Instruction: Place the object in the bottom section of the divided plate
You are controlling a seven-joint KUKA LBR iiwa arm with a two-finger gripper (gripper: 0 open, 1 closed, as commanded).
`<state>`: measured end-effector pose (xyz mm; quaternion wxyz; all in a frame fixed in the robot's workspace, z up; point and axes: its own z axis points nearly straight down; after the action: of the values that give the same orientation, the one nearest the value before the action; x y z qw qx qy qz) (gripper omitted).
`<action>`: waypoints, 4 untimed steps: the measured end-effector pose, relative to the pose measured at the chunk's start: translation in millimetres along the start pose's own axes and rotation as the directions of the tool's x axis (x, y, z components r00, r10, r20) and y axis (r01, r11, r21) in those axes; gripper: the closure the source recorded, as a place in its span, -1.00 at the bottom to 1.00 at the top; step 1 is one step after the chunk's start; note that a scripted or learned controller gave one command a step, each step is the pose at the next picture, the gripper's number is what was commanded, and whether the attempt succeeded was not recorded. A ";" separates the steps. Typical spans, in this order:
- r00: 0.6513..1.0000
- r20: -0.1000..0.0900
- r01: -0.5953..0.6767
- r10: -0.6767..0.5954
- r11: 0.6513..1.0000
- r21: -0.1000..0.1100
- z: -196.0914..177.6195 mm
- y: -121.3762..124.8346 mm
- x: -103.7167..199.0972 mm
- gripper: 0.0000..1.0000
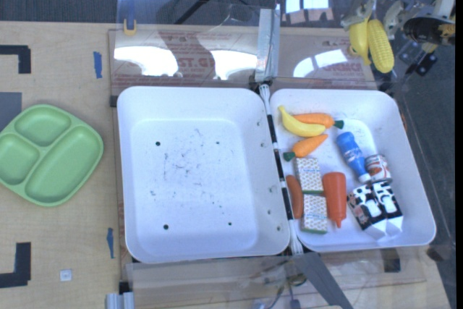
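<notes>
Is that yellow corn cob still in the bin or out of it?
Out. The yellow corn cob hangs at the gripper, above and beyond the right bin, near its far corner.

corn [376,44]: yellow
divided plate [49,154]: light green
bins [137,119]: white
banana [299,125]: yellow
carrots [315,119]: orange
bottle [351,153]: blue, white cap
carton [376,203]: black-and-white patches

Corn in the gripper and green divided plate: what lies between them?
In the camera view, the left white bin lies between the corn and the green divided plate.
</notes>
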<state>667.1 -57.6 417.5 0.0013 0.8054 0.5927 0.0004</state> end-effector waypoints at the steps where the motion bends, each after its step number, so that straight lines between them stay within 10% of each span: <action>1: 0.989 0.001 -0.151 0.151 0.988 0.006 83.9 -67.2 57.4 1.00; 2: 0.993 0.001 -0.115 0.115 0.993 0.006 142.3 -88.3 115.1 1.00; 3: 1.000 -0.002 0.020 -0.020 1.000 0.003 323.2 -125.6 171.4 1.00; 4: 0.992 -0.001 0.125 -0.125 0.992 0.007 284.8 -194.9 225.5 1.00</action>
<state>548.7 215.3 132.0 -0.0015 0.7668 0.6419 -0.0017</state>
